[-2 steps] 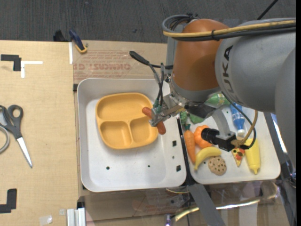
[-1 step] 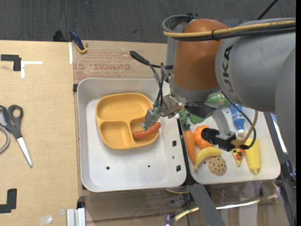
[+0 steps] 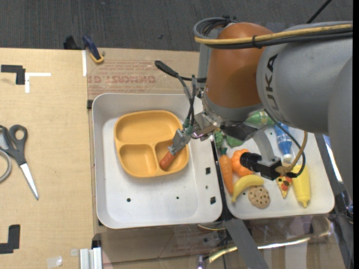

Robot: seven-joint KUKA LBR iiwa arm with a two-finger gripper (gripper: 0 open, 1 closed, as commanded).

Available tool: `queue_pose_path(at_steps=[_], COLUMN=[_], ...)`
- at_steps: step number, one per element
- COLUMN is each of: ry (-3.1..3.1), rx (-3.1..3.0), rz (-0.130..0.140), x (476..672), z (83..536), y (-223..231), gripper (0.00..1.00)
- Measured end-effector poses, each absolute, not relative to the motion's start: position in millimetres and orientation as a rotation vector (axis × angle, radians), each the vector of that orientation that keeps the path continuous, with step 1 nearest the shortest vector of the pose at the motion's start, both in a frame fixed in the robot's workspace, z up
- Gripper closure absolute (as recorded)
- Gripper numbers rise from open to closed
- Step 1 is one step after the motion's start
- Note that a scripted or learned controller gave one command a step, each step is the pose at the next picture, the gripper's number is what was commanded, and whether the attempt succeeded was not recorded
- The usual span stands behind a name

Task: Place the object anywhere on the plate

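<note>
A yellow divided plate [image 3: 145,142] lies in the left white bin [image 3: 147,206]. A small orange-red sausage [image 3: 166,161] rests tilted in the plate's lower right compartment, near the rim. My gripper [image 3: 178,144] reaches down from the right, and its tip is right at the sausage's upper end. The gripper's metal parts cover that end, so I cannot make out whether it grips the sausage or merely touches it. The big grey and orange arm [image 3: 252,72] hangs over the divide between the bins.
The right bin [image 3: 322,203] holds a carrot [image 3: 225,171], an orange [image 3: 241,160], a banana [image 3: 245,184], a cookie [image 3: 258,196], a yellow bottle [image 3: 302,187] and a blue tube [image 3: 284,143]. Scissors [image 3: 21,156] lie on the bench at left.
</note>
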State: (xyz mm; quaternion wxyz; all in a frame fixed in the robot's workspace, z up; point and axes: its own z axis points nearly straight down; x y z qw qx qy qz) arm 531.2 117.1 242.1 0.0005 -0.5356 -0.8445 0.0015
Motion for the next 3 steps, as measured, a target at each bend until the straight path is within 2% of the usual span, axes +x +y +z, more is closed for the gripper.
queue_pose_path(at_steps=[3], ry=[-2.652], rx=[-1.682], rz=[0.005], x=[531.2], z=[242.1], y=[117.1], gripper=[0.00])
